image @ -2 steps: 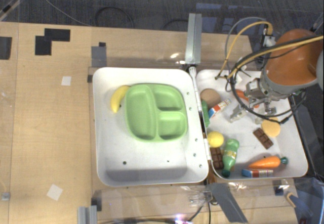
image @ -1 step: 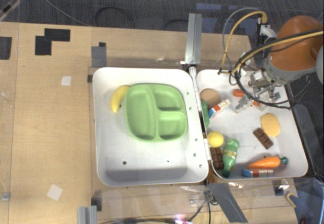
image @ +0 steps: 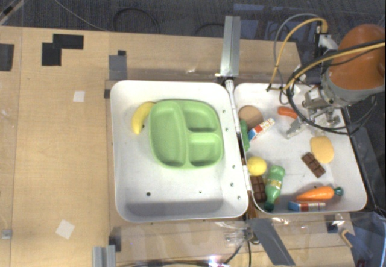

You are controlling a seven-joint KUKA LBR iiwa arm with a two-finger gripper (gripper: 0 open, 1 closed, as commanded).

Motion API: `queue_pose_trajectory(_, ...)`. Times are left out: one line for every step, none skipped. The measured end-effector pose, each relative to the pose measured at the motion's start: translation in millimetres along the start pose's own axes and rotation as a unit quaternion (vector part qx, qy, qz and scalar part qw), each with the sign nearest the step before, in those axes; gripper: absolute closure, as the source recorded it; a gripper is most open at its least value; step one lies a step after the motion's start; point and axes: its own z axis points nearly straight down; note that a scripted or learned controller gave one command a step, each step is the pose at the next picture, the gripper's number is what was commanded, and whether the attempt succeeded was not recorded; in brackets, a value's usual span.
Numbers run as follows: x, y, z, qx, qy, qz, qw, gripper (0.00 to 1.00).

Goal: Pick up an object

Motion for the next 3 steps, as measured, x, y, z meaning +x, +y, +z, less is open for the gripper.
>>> queue_pose_trajectory(-11.6,9.7,-0.8,0.001,0.0,-0.018,0.9998,0.0)
queue_pose_trajectory(-3.5,2.9,-0.4,0.0,0.001,-0.079,0.9969,0.0)
queue_pose_trajectory(-21.6,51.2,-2.6,0.001,0.002,-0.179,0.9839,0.0)
